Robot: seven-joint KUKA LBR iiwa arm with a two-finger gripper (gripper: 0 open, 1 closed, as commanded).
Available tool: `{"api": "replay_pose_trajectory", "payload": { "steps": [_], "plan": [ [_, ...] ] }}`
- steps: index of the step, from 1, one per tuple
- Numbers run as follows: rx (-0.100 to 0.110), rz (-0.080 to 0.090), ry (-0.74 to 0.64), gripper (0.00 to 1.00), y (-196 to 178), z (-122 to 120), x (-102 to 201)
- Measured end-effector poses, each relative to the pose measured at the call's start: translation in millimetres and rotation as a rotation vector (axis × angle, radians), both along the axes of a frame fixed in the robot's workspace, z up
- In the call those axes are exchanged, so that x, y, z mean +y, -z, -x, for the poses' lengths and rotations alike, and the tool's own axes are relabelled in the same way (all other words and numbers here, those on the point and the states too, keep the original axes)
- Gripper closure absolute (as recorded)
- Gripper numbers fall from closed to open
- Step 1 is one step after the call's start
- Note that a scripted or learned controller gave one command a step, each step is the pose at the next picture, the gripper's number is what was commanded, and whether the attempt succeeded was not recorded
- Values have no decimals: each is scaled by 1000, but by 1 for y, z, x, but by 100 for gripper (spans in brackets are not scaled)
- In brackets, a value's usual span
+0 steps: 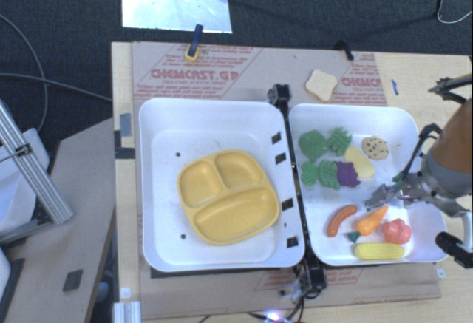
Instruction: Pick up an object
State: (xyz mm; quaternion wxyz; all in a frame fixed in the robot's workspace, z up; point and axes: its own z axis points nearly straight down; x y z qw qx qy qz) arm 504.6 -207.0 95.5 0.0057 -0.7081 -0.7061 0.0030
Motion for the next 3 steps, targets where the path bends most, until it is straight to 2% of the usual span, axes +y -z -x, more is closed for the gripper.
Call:
{"api": "replay_pose_trajectory", "payload": {
  "steps": [1,2,3],
  "plan": [
    [-16,5,-5,100,-16,-6,0],
    [-16,4,-4,0,-16,-6,0],
    [-11,3,-3,0,12,19,1]
  ]
}}
